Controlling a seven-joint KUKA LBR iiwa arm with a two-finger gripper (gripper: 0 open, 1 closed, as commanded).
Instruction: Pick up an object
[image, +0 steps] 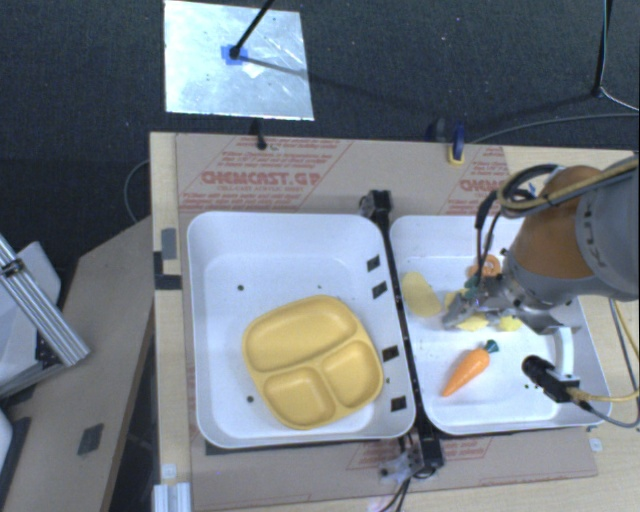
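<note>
Carrot lies just below the gripper, apart from it.

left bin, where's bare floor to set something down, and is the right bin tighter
Left bin: bare floor behind the yellow tray, toward the back wall, plus a strip along its left side. Right bin is crowded: gripper, carrot and yellow pieces fill the middle; only the near-left corner is free.

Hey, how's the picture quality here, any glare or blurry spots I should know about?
Camera view: even, soft light with faint shadows; the silver sheet at the top shines with glare; the white bins are bright but keep detail; the gripper and small yellow pieces beside it look soft and hard to separate; the carrot is clear.
</note>
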